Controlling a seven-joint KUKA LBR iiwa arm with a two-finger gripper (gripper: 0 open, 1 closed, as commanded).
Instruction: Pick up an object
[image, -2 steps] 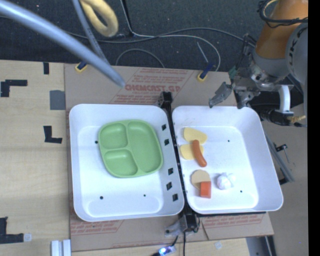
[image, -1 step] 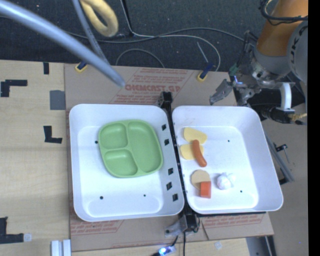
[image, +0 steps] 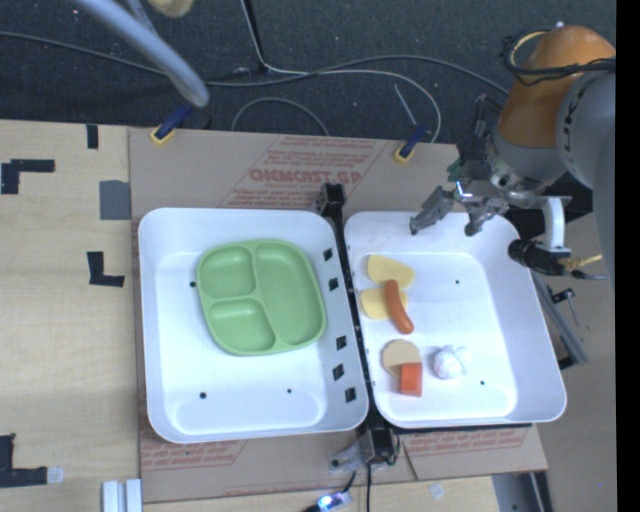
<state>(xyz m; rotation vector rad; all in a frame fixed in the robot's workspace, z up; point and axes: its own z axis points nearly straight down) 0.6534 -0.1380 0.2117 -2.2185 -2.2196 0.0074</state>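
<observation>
Food pieces lie in the right bin (image: 500, 395), all of them well below and to the left of the jaws: a yellow wedge (image: 390, 271) at the top, a red sausage (image: 398, 305) lying across a second pale yellow slice (image: 372, 303), then a tan round piece (image: 400, 353) with an orange block (image: 411, 379) touching its lower edge, and a small white crumpled object (image: 447, 362) just beside those two. None of these is between the fingers.

The gripper (image: 450, 217) hangs over the far rim of the right bin, near its upper right corner, apart from every piece. Its jaws stand spread, the two fingers splayed to either side with clear space between them and nothing held.

The left bin (image: 165, 300) holds a green divided plate (image: 262, 296) with three compartments, lying slightly turned near the bin's middle. The two bins sit side by side, touching along a dark clip strip, on a brown cardboard sheet (image: 290, 170) that rests on the table (image: 60, 330).

The arm (image: 560, 100) comes in from the right, its orange band high at the upper right corner and the grey wrist angled down and leftward toward the bin's back edge. How high the fingertips sit above the rim is hard to judge from this slanted view.
</observation>
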